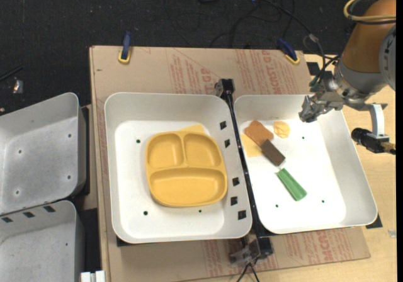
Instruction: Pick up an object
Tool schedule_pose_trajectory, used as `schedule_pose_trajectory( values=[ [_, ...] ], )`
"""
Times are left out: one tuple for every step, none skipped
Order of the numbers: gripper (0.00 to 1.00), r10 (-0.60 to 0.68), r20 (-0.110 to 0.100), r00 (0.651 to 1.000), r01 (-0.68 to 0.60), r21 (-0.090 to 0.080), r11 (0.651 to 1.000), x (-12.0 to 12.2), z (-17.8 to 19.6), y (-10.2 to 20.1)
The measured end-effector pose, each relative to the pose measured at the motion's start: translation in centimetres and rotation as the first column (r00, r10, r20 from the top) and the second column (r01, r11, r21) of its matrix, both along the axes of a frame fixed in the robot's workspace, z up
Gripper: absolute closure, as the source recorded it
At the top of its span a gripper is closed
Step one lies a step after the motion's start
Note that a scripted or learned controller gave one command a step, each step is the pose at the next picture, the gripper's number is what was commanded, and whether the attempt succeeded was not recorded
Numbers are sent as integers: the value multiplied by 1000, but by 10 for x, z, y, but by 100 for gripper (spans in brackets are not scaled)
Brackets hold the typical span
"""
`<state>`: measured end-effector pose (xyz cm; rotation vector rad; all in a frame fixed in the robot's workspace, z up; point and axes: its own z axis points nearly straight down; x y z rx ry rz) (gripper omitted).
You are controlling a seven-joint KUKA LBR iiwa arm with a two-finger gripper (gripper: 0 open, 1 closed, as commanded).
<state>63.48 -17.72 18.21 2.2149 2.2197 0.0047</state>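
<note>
Pick not yet made, by my reading. The pincer hangs over the far right corner of the right bin, up near the rim, and nothing shows between its tips. Whether it stands wide or narrow I cannot tell (too small and dark at this slant).

Candidates, all in the right bin, down and to the left of the pincer:
- one small yellow piece, nearest, just beside it to the lower left
- one orange-brown block, a little further left
- one dark brown block, touching the orange-brown one's lower end
- one green stick, furthest, lying at a slant, apart from the rest

A pale yellow scrap seems to lie under the two blocks; hard to make out.

Left bin, well apart from the pincer: one yellow divided tray, three compartments.

Count of bins on the surface: two.

Left to do: descend, close on one thing, lift. The yellow piece looks the shortest reach.
</note>
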Motion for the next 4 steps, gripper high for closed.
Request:
schedule_pose_trajectory(
  values=[
    [100,0,-2,1000,0,1,1000,1,19,0],
    [100,5,-7,1000,-5,4,1000,-11,15,55],
    [100,5,-7,1000,-5,4,1000,-24,28,105],
    [100,6,-5,1000,-6,4,1000,-29,43,155]
  ],
)
